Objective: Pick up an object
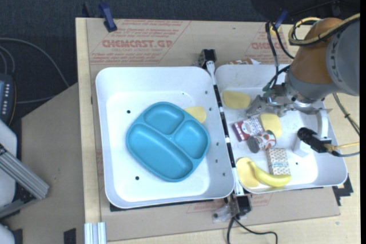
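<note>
I see the gripper (273,101) low in the right bin (331,171), just above a pale yellow piece (270,123); I cannot tell how it is set; a banana (260,175) lies at the bin's near edge, a small carton (278,160) beside it, a red-and-white packet (251,130) towards the divider; the left bin (114,123) holds a blue divided plate (167,140).

**Objects across the two bins**

Below the gripper (273,101): a yellow piece (270,123), a red-and-white packet (255,130), a small carton (278,160) and a banana (260,175). Far left, a blue divided plate (167,140) lies flat.
</note>
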Robot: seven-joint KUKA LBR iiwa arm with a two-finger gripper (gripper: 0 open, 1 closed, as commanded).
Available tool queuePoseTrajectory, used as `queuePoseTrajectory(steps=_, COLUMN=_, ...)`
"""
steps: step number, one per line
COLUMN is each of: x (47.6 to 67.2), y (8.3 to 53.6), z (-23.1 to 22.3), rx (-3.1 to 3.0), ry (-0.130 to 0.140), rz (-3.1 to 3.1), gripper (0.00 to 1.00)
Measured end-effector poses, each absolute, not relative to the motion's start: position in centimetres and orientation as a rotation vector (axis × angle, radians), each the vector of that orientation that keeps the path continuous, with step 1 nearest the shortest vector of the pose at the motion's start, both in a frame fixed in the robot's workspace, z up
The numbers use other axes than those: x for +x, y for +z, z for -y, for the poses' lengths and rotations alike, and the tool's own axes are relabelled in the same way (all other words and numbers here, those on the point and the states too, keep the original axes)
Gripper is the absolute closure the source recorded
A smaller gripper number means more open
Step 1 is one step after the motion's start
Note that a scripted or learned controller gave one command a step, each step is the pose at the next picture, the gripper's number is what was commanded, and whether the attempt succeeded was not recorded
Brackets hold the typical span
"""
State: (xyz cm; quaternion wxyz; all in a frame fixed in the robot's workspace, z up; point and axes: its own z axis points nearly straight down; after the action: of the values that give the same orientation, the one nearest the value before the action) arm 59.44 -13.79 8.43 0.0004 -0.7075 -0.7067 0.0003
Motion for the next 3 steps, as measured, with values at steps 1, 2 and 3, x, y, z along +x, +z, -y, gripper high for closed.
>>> queuePoseTrajectory(steps=1, x=56.5, y=8.4, z=14.3, rx=-2.221, ry=0.001, rz=2.219, gripper=0.0)
queuePoseTrajectory(steps=2, x=49.5, y=8.4, z=15.3, rx=-2.222, ry=0.001, rz=2.22, gripper=0.0)
queuePoseTrajectory(steps=3, x=54.8, y=8.5, z=11.8, rx=-2.221, ry=-0.001, rz=2.223, gripper=0.0)
